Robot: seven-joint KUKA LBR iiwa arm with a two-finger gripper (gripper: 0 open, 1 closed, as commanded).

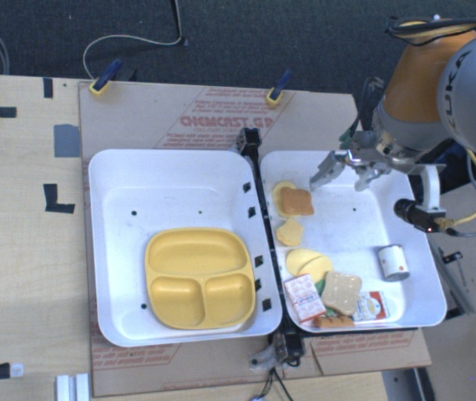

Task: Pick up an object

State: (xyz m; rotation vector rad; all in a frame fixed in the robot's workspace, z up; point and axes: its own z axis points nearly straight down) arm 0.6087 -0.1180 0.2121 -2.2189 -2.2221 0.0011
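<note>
Camera view shows the grey arm's pincer [344, 172] hanging over the far part of the right shallow white bin [413, 312], its two fingers apart with nothing between them. Below and left of it lies a brown slice of toy toast [295, 200], with a small yellow piece [289, 233], a yellow lemon-like wedge [308, 264], a red-and-white packet [301, 296], a tan bread slice [341, 291] and a small silver can [392, 262] nearer the front. Left white bin [113, 182] holds a yellow three-compartment plastic tray [198, 274] on the cardboard-covered worktop [163, 115].
</note>
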